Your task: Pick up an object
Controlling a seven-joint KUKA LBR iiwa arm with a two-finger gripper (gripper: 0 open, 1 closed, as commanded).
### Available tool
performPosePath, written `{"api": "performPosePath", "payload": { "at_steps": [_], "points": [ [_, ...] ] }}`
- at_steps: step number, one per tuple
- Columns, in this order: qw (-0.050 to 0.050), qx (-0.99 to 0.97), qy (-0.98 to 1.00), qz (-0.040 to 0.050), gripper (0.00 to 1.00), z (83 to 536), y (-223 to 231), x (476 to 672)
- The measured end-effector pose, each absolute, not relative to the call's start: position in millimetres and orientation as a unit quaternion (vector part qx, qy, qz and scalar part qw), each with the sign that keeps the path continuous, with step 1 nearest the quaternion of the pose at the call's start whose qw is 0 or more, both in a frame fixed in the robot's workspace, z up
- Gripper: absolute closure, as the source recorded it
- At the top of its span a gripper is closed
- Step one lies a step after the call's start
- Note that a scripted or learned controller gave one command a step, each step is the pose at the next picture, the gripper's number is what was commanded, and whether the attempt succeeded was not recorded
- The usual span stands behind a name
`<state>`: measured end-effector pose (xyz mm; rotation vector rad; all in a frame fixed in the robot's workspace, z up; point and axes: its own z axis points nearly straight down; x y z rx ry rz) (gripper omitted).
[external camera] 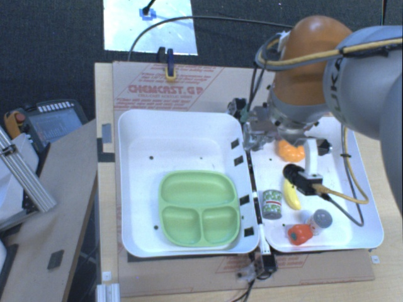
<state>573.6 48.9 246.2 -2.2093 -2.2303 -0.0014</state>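
Note:
My gripper (257,134) hangs low over the back left of the right bin (365,228), close to the wall between the two bins. The bulky grey and orange wrist above it hides much of it. An orange fruit-like object (291,150) lies just to its right. Nearer the front lie a yellow banana (292,196), a small can with a green label (272,204), a red-orange object (300,233) and a small grey round object (322,219). I see nothing held in the gripper.
The left bin (135,168) holds a green divided plate (199,207) toward its front right. A yellow cable (343,197) loops over the right bin's middle. A pendant (56,123) and a metal bar (25,175) sit off the bench at left.

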Motion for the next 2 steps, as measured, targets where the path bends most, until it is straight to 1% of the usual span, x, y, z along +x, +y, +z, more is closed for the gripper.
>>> {"api": "performPosePath", "payload": {
  "at_steps": [1,2],
  "points": [
    [0.001,-0.704,-0.710,-0.0005,1.00,245.7,93.3,561.9],
    [0.000,-0.706,-0.708,-0.0002,0.00,245.9,90.3,562.4]
  ]
}}
